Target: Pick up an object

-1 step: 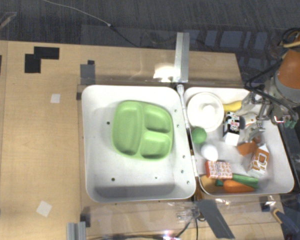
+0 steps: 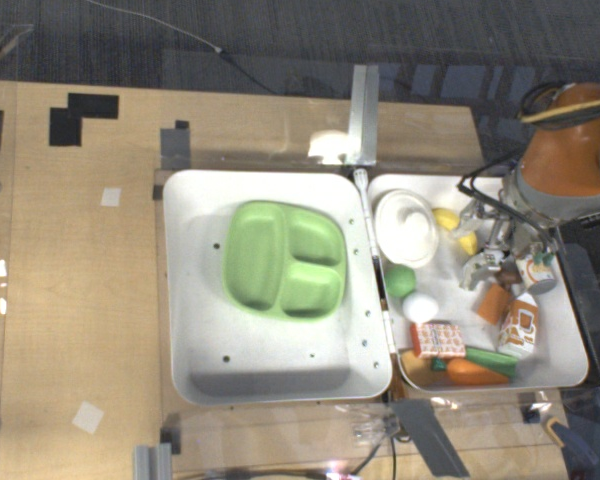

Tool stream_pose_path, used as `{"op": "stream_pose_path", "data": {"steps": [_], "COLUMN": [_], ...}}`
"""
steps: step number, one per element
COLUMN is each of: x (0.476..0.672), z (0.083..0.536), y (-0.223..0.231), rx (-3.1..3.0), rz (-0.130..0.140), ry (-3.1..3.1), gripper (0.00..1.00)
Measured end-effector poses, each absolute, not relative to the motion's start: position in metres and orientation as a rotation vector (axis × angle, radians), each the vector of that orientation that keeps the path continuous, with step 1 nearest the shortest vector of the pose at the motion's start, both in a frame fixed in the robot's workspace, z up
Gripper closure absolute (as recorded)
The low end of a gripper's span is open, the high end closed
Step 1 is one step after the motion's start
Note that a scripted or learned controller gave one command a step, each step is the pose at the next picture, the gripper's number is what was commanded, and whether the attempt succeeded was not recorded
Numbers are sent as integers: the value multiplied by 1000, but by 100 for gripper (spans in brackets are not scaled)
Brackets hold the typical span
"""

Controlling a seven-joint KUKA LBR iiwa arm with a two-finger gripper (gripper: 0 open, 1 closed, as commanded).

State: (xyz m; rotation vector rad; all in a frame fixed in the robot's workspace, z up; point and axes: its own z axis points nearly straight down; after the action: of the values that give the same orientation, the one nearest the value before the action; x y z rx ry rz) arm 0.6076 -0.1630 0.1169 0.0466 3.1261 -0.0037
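two bins, one arm, a crowded right side

we take the right bin (image 2: 570,368) as our landmark and count from its near edge outward. along that near wall we see one orange carrot (image 2: 475,372) lying flat, with one green vegetable (image 2: 492,359) lying just behind it and touching it. just left of these, inside the same bin, stands one small red and white box (image 2: 441,339). toward the bin's right side sits one orange and white carton (image 2: 520,326), tilted, and just beside it one brown piece (image 2: 493,304) lies right under the gripper.

further in, near the bin's left wall, we count one white ball (image 2: 419,308) and one green ball (image 2: 400,280), the green one just behind the white. beyond them rests one white bowl (image 2: 406,225), close to the bin's far left corner, and to its right we see two small yellow pieces (image 2: 447,219), one behind the other.

the gripper (image 2: 490,265) hangs low over the middle of the right bin, between the yellow pieces and the brown piece; we cannot tell how its fingers stand, and we see nothing lifted clear of the bin floor. a small white thing (image 2: 540,273) lies beside it to the right, too blurred to name. the arm (image 2: 570,153) with its orange band rises over the bin's far right corner.

to the left of the right bin, touching it wall to wall, is the left bin (image 2: 195,368), which holds one green divided tray (image 2: 283,258) with three compartments, lying flat near its middle.
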Motion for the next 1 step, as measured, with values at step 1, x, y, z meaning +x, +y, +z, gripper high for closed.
{"op": "stream_pose_path", "data": {"steps": [1], "x": [574], "z": [90], "y": [-169], "rx": [126], "rz": [-3], "ry": [3123], "gripper": [0]}}
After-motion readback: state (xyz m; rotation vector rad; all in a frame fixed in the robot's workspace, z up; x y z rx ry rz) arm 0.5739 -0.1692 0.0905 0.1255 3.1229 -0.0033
